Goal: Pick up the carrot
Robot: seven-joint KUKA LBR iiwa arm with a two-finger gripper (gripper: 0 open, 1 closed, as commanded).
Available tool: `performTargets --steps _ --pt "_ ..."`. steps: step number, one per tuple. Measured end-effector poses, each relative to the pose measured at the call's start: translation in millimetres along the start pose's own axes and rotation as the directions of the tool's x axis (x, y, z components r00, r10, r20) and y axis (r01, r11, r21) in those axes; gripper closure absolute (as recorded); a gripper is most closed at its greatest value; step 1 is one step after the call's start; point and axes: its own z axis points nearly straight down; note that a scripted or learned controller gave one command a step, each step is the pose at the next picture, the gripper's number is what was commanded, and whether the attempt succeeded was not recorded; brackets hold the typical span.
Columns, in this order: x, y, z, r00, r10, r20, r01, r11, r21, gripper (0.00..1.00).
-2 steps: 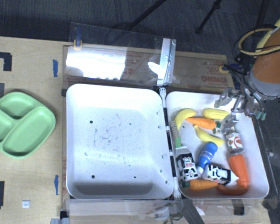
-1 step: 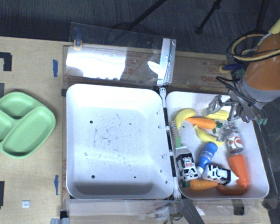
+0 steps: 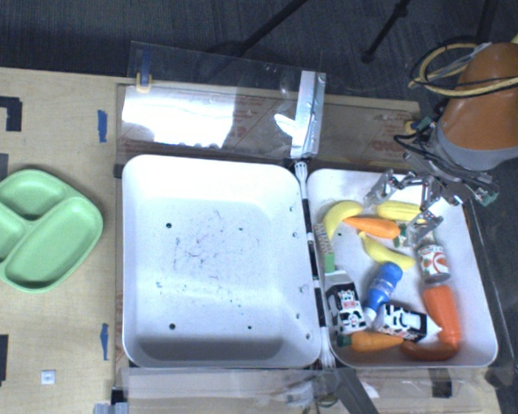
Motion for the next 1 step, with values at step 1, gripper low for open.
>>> performTargets --steps 1 --pt "-1.2 25.4 -13.0 0.973 -0.230 -0.003 0.230 0.973 -0.005 0.00"
